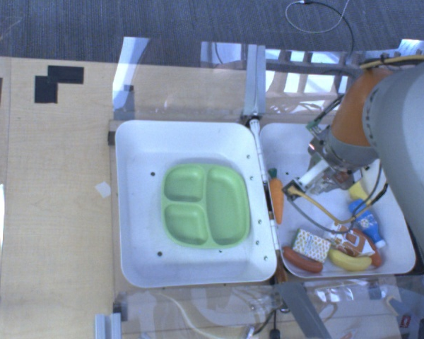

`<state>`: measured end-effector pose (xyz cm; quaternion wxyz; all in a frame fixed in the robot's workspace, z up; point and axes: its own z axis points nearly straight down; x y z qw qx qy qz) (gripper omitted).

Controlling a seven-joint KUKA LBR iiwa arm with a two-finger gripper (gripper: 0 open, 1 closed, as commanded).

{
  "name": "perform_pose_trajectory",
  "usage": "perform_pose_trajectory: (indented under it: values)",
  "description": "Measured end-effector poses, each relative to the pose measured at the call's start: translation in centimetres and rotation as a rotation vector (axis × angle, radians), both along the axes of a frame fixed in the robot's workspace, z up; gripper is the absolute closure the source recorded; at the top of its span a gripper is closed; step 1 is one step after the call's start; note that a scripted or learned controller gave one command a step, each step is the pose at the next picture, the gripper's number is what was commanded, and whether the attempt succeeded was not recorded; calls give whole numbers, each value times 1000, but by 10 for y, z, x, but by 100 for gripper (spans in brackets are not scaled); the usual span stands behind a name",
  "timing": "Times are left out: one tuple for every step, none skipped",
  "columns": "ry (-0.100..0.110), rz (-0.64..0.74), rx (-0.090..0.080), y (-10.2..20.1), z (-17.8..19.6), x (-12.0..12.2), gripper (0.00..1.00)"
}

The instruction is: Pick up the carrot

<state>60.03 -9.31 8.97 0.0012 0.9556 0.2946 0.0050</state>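
The carrot (275,198), orange with a green top, lies in the right bin (286,143) along its left wall, with the green end pointing to the back. My gripper (330,180) hangs over the middle of the right bin, to the right of the carrot and apart from it. The wrist and its attachments hide the fingertips. Nothing shows held in it.
The left bin (138,189) holds a green divided plate (205,205). At the right bin's front lie a sausage (302,260), a patterned block (311,244), a banana (350,261) and a blue bottle (367,222). A yellow item (357,189) sits beside the gripper.
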Motion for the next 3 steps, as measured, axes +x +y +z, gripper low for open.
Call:
perform_pose_trajectory:
  values:
    - [-4, 0, 1, 1, 11, 2, 100]
    - [3, -390, 1, -50, -2, 44, 100]
    - [-1, -380, 2, -47, 10, 46, 100]
